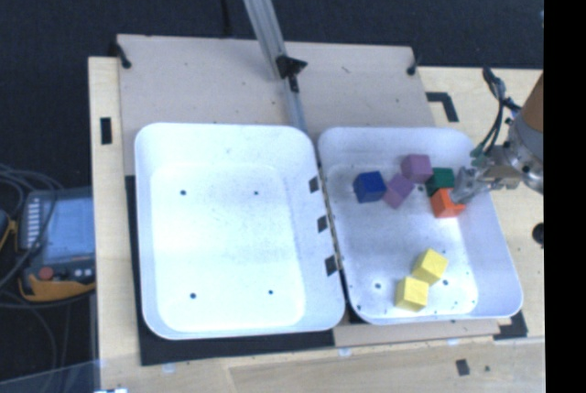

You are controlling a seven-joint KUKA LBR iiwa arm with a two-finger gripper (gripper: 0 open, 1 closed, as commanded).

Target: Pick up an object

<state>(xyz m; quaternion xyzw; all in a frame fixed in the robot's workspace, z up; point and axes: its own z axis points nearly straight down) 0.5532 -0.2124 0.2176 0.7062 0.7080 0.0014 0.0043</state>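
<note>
Orange block (446, 202) sat directly under gripper (465, 185) tip, touching green block (443, 179) just behind. Finger state impossible to tell. Purple blocks (408, 178) and blue block (369, 186) further out left. Best descended straight, clear of green neighbour, closed squarely on orange.

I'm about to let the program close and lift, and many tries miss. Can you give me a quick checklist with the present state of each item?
1. Gripper over the right bin: ok.
2. Gripper lined up with a block: ok, it sits at the orange block.
3. Orange block between the fingers: cannot tell.
4. Neighbours clear: not ok, the green block sits right against it.
5. Yellow blocks out of the way: ok.
</note>
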